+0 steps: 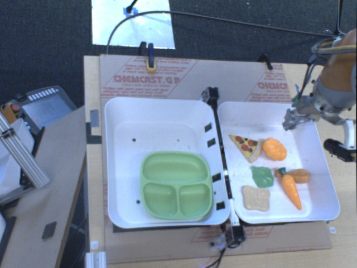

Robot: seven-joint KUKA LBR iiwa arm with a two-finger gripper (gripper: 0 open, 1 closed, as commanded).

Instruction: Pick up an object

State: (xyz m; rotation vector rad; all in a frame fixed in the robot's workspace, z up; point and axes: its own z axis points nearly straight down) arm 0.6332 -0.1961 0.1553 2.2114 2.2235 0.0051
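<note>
1. Toy food is lying in the right bin (329, 197), nothing picked up: a pizza slice (246, 146) toward the bin's left side, an orange lump (274, 149) just to its right, a green leafy piece (262, 176) below them, a slice of toast (256, 198) nearest the front rim, a carrot (290, 189) pointing toward the front right, and a brownish piece (299, 175) touching the carrot's leafy end.
2. The gripper (291, 120) is hanging over the back right part of the right bin, above and to the right of the orange lump, apart from every item. Whether its tips are spread or pressed together cannot be told; nothing is showing between them.
3. The arm (337, 77) is reaching in from the right, its orange band sitting above the wrist.
4. The left bin (120, 149) is holding a green divided plate (175, 185) with three compartments, toward its front.
5. Black clips are joining the two bins along the shared rim.
6. Both bins are resting on a cardboard sheet (184, 74) with red print, clamped at the back by a yellow clamp (150, 57).
7. The bench (67, 166) is pale wood; dark carpet is lying behind it, with a white sheet (133, 15) and a cable crossing it.
</note>
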